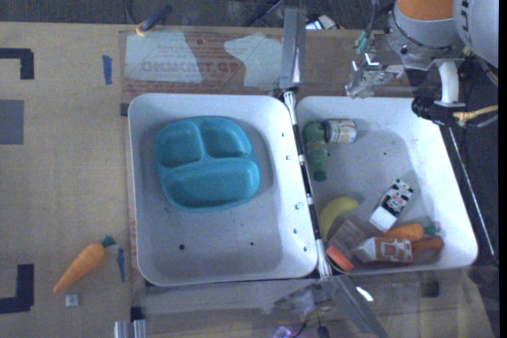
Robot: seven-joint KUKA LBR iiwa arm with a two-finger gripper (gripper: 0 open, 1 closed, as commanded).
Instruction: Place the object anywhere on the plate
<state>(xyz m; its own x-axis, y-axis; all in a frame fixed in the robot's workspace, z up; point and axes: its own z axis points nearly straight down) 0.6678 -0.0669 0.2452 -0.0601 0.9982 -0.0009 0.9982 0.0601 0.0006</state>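
Observation:
A blue divided plate (pixel 207 162) lies in the left bin (pixel 238 257), towards its far side, with nothing on it. The right bin (pixel 455 194) holds several loose objects: a small labelled jar (pixel 341 131) beside a green piece (pixel 315 145) at the far left, a yellow fruit (pixel 338 210), a black-and-white carton (pixel 394 202), and an orange carrot (pixel 408 232) above a white bottle (pixel 382 250) near the front. My gripper (pixel 367 81) hangs over the far rim of the right bin, above and right of the jar. I see nothing in its grasp.
A ridge (pixel 301 170) where the two bin walls meet runs between plate and objects. A toy carrot (pixel 79 266) lies on the bench left of the left bin. Cables and the arm's grey body (pixel 444 20) crowd the top right.

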